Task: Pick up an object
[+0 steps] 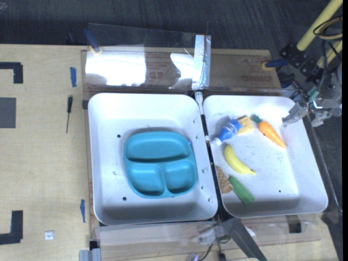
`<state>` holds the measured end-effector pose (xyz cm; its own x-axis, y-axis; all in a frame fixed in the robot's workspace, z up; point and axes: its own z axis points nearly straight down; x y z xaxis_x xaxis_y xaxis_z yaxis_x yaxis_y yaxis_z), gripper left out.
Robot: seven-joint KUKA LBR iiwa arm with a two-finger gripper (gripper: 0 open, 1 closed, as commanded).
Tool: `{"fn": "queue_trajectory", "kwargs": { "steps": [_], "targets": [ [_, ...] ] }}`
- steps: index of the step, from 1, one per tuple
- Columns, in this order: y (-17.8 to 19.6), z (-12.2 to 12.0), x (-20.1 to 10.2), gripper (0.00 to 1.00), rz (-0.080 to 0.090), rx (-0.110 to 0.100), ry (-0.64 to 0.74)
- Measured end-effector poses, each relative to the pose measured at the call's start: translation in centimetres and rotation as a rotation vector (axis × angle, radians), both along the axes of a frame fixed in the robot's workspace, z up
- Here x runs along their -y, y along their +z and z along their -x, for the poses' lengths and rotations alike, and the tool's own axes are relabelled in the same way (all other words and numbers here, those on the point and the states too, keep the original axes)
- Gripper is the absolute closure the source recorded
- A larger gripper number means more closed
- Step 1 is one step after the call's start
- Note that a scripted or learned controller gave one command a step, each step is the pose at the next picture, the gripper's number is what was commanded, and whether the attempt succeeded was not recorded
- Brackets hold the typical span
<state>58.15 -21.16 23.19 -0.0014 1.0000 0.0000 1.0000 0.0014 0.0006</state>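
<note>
While poised over the far right corner of the right bin (pixel 312 192), grips nothing visible: gripper (pixel 298 115), grey, reaching in from the right, open or closed impossible to tell at this slant.

Left bin (pixel 98 145): holds one blue divided tray (pixel 159 163), three compartments, lying flat near the middle, apart from all four walls.

Right bin: holds the loose pieces.
- Carrot (pixel 271 133), orange with a green top, near the far wall, closest to the gripper but apart from it.
- Blue and yellow toy (pixel 235 128), just beside the carrot's top, toward the bin's left wall.
- Banana (pixel 238 162), yellow, near the middle, pointing from the toy toward the near right.
- Green vegetable (pixel 242 192), long and dark, near the near left corner.
- Brownish speckled piece (pixel 222 179), tight against the left wall, touching or just beside the green vegetable; kind hard to make out.

Open floor in the right bin along the right wall and the near right corner. Bins touching along their shared rims. Bare floor all round the tray.

Behind the bins, a clear panel (pixel 147 64), glare hiding what lies under it. Gripper partly mixed with cables at the right; shape of its tip unclear. On the bench left of the bins, a screwdriver (pixel 68 113).
</note>
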Motion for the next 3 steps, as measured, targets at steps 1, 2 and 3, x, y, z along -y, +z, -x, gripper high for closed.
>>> {"fn": "queue_trajectory", "kwargs": {
  "steps": [1, 2, 3],
  "targets": [
    [8.5, 1.6, -5.7, 0.00, 0.003, 0.007, 0.226],
    [2.8, 3.1, -7.5, 0.00, -0.001, -0.003, 0.279],
    [-3.1, 1.1, -6.5, 0.00, -0.002, -0.005, 0.319]
  ]
}}
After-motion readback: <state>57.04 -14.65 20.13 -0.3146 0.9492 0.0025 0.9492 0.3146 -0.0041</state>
